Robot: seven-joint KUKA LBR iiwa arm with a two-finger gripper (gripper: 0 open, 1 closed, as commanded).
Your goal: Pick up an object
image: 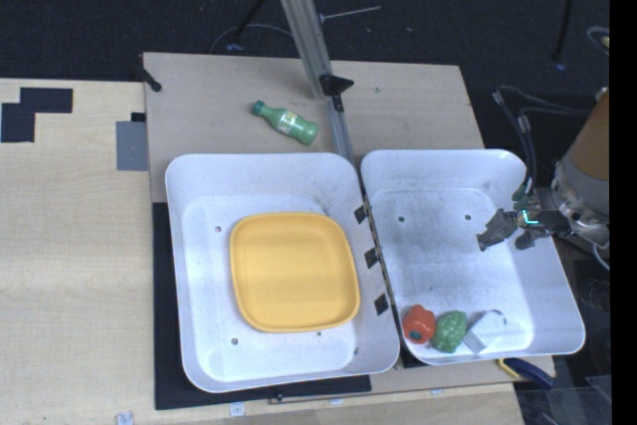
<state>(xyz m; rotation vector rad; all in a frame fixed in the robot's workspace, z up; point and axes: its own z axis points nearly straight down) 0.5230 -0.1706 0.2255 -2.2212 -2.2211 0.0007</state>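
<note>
Red pepper (419, 322), jaws over right bin (468, 176)

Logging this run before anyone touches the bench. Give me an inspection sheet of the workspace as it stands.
Surface: pale bench bearing left bin and right bin, side by side.
Job's things: yellow plate in left bin; red-orange object, green object and small white-grey object at right bin's near edge.
Clutter: green bottle lying on bench behind bins.
Grippers: gripper over right bin's right side, apart from the objects; finger state unclear.
Cables: dark cables beside the arm.
Surroundings: slanted metal rail; dark floor.
</note>
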